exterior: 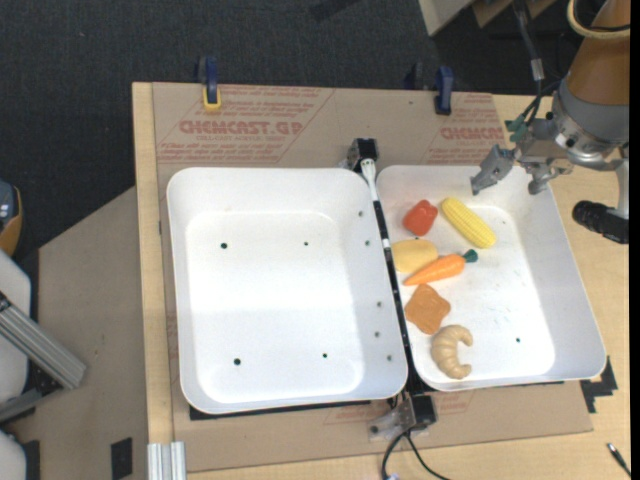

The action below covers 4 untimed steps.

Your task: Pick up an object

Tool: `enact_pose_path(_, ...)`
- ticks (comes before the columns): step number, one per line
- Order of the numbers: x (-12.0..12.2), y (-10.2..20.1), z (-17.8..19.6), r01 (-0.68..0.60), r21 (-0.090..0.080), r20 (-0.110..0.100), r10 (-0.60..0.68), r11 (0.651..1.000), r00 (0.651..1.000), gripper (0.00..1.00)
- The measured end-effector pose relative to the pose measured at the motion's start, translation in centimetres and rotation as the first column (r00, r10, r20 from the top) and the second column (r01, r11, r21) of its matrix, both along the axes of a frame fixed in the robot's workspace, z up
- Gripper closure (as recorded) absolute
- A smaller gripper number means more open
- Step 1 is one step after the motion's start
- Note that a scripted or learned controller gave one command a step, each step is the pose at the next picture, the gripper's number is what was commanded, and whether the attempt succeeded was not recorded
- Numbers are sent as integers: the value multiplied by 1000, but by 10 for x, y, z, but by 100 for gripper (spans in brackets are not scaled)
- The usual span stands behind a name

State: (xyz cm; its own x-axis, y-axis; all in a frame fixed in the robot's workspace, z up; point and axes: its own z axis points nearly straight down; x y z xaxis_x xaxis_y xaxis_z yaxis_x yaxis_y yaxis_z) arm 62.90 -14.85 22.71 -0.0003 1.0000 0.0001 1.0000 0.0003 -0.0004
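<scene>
Left to right: the left bin (200,268) holds nothing to take. In the right bin (560,298) I see a red pepper (421,217), pale piece (412,255), carrot (437,267), orange slab (427,309), croissant (452,350) and corn cob (468,222). My gripper (514,176) hangs released, fingers spread, above the far rim, grasping nothing. I judge the corn nearest; I would straddle its narrow width squarely before closing.

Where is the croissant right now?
The croissant lies in the right bin, near its front edge, just below the orange-brown piece and farthest from the tool.
</scene>
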Motion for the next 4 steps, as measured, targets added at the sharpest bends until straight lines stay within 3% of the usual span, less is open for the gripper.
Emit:
enact_pose_path(1, 2, 20, -122, 0, -5, 12, 0, 1000, 1000, 0)
enact_pose_path(2, -10, 31, -143, 0, 1, -2, 0, 1000, 1000, 0)
enact_pose_path(3, -9, 30, -131, 1, 0, 2, -1, 1000, 1000, 100)
enact_pose_path(4, 26, 77, -35, -6, -1, 13, 6, 1000, 1000, 100)
